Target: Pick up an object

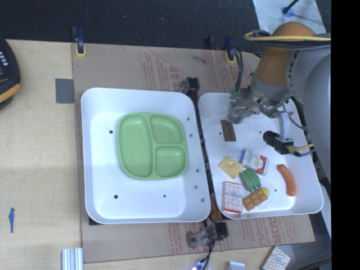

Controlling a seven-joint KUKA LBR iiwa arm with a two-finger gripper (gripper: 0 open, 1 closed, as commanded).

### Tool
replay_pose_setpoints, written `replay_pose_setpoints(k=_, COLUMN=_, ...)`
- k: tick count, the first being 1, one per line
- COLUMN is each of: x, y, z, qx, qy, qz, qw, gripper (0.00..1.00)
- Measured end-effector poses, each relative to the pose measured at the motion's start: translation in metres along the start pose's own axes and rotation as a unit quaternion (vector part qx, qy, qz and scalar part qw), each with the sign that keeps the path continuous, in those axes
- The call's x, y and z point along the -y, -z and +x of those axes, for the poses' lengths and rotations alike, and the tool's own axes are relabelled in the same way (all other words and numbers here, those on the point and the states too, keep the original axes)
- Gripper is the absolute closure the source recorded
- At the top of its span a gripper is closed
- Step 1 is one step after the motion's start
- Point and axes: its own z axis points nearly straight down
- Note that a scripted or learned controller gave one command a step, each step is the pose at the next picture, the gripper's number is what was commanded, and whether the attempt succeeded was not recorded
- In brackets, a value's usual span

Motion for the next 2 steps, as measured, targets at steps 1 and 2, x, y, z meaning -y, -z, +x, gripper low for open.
replay_pose_setpoints(k=1, x=0.000, y=-0.001, z=0.000, qx=0.000, qy=0.000, qz=0.000, qw=1.0000, gripper=0.00)
replay_pose_setpoints(k=2, x=0.003, y=-0.012, z=0.008, qx=0.000, qy=-0.001, qz=0.000, qw=1.0000, gripper=0.00)
